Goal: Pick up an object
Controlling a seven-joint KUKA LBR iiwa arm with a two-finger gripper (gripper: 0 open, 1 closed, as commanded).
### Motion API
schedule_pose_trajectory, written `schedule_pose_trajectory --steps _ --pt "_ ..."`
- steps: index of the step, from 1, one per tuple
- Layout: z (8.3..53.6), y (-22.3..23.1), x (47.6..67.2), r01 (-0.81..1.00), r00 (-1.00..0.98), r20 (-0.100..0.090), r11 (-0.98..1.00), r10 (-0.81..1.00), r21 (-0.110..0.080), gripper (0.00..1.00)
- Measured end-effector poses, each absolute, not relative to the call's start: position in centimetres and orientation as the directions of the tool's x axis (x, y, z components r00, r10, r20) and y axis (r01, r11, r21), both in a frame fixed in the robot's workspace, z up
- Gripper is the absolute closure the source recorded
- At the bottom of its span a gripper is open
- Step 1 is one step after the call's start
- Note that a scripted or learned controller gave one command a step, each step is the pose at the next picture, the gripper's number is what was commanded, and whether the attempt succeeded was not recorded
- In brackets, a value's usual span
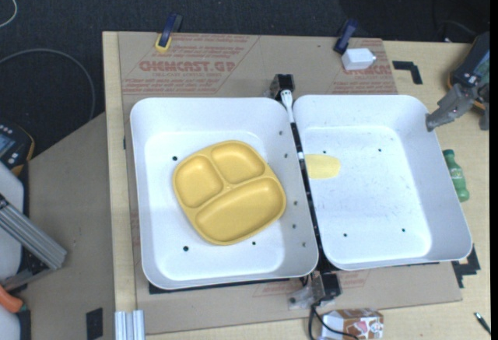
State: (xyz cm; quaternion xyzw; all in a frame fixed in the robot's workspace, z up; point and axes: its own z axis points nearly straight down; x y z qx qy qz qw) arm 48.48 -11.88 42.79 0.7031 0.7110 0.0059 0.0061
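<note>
The gripper [445, 114] is hovering over the right bin's [389, 249] far right rim, carrying nothing (whether its fingers are apart cannot be told). The yellow divided plate [228, 191] is lying untouched in the left bin [156, 253], so the whole pick is looking undone.

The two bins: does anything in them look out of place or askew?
The yellow divided plate lies turned at a slant in the left bin, not square to its walls. Nothing looks spilled or broken.
</note>
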Motion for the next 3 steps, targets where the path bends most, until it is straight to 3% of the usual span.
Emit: schedule_pose_trajectory --steps 1,2,3 --pt "43.0 -12.4 48.6 1.000 -0.002 -0.003 0.002 1.000 0.006 1.00" --pt "36.8 6.4 53.5 1.000 -0.017 0.004 0.017 1.000 -0.006 1.00" --pt "41.9 3.3 47.7 1.000 0.002 0.001 -0.002 1.000 0.006 1.00"
